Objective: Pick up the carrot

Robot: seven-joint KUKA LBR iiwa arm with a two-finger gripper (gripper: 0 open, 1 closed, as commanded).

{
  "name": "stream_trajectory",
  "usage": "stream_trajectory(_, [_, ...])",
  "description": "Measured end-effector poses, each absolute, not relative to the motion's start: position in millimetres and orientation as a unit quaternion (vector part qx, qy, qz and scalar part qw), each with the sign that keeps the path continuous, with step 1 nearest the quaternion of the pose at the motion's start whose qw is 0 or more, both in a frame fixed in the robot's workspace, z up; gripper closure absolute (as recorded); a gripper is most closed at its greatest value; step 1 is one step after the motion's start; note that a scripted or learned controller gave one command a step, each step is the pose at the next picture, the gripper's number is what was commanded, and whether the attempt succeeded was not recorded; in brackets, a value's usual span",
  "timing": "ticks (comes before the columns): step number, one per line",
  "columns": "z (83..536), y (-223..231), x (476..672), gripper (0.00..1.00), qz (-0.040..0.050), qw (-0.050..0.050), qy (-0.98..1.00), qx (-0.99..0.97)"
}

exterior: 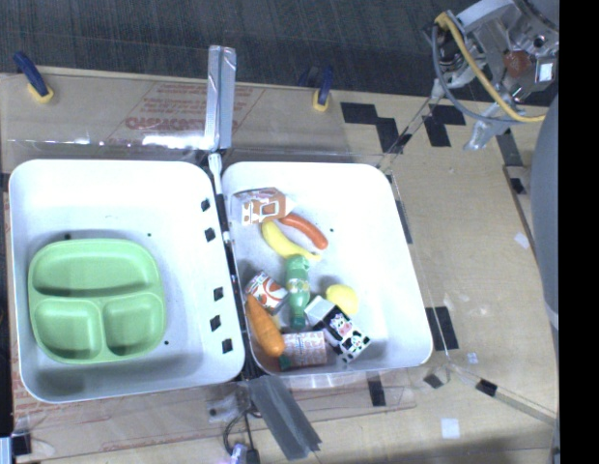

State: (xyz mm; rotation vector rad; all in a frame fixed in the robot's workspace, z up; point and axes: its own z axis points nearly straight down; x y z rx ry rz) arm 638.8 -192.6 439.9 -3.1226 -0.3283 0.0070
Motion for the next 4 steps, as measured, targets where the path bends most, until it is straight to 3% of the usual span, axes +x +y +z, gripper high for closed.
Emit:
stream_trajectory(1, [441,-190,650.5,0.0,0.0015,0.001,-0.107,-0.994])
stream_trajectory(4, [440,-208,651.9,0.0,0.0015,0.001,-0.105,-0.994])
